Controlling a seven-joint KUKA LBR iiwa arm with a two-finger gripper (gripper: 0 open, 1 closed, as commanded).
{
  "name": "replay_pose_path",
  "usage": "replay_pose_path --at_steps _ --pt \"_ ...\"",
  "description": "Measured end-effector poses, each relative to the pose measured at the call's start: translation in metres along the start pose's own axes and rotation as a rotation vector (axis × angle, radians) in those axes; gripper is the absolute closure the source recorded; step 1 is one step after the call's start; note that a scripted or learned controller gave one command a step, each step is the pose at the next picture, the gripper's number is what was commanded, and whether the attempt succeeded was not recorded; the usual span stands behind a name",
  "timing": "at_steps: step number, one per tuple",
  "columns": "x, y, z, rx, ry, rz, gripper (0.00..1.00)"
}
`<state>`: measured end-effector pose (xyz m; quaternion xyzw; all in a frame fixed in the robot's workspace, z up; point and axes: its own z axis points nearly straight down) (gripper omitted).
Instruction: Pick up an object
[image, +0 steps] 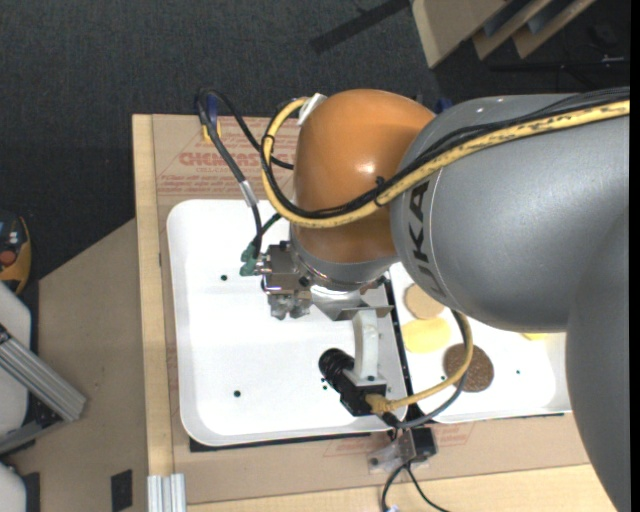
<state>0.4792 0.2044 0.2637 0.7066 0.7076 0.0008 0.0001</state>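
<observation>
My arm's orange band (345, 165) and grey body cover the middle of the view. Below the band, the gripper's metal head (285, 285) hangs over the left bin (215, 330), near its centre. In the right bin (520, 395), close to the divider, lie a pale tan disc (420, 300), a yellow disc (425, 337) and a brown speckled disc (473, 370). A small yellow piece (535, 335) peeks out from under the arm further right. The arm hides most of the right bin.
A white bracket (367, 345) and a black cylinder (340, 382) with cables hang from the wrist over the divider. Small dark specks (237, 393) dot the left bin's floor. A cardboard sheet (160, 200) lies under the bins.
</observation>
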Motion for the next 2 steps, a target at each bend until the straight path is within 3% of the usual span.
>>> replay_pose_path --at_steps 1,2 --pt "-0.021 0.001 -0.055 -0.005 0.001 0.003 1.0" --pt "0.007 0.001 -0.204 -0.017 0.009 -0.003 1.0"
